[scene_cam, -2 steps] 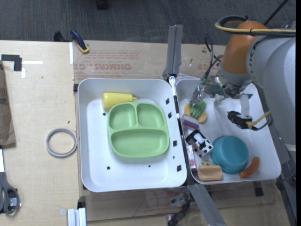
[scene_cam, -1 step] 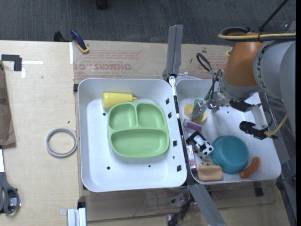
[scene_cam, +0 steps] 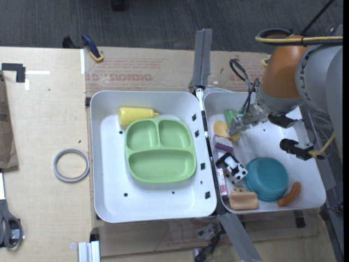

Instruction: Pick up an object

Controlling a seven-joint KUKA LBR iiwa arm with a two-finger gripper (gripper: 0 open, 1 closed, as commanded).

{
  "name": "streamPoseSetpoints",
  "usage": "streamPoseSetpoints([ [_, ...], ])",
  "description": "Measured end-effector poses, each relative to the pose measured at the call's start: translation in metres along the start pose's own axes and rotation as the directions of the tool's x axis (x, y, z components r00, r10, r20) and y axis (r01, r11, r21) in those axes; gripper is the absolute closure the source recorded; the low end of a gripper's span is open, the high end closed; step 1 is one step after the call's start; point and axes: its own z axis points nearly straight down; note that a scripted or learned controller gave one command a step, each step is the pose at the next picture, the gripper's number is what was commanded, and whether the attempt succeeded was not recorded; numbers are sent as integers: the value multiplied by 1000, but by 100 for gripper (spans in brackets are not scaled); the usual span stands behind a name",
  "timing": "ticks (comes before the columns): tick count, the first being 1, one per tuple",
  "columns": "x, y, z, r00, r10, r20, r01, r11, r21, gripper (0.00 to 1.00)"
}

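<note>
At the far left edge, a brown bag [scene_cam: 6, 125] and scissors [scene_cam: 10, 229] are cut off by the frame. A grey ring [scene_cam: 71, 164] lies on the desk [scene_cam: 43, 113], well apart from the bins. The left bin [scene_cam: 103, 162] holds a green divided plate [scene_cam: 161, 149], and a yellow bottle [scene_cam: 136, 114] lies just above the plate, touching its upper rim. A blue clamp [scene_cam: 93, 47] is seen on the cardboard behind this bin.

In the right bin [scene_cam: 305, 198], small things are crowded along the left wall and are hard to make out: a green item [scene_cam: 229, 115] partly hidden behind the hand, a yellow piece [scene_cam: 221, 128], a purple-topped block [scene_cam: 223, 142], a black-and-white toy [scene_cam: 233, 168] and a thin red-marked stick [scene_cam: 221, 180] against the wall. Lower down, a tan block [scene_cam: 244, 201] lies beside a teal bowl [scene_cam: 268, 178], and an orange sausage [scene_cam: 289, 194] rests at the bowl's lower right.

The hand [scene_cam: 238, 125] is lowered into the upper left part of the right bin, its tips blurred against the clutter; how far it is open cannot be told, and nothing is clearly seen held in it. The yellow piece lies just left of the hand and the green item just above it; whether either is touched cannot be told. The arm [scene_cam: 305, 75] is cut off at the right.
</note>
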Motion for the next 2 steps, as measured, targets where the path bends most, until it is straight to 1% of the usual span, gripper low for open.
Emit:
streamPoseSetpoints([
  [1,-2,0,-9,1000,4,1,-4,1000,-1,100],
  [2,65,58,-89,999,50,-2,-50,999,8,100],
])
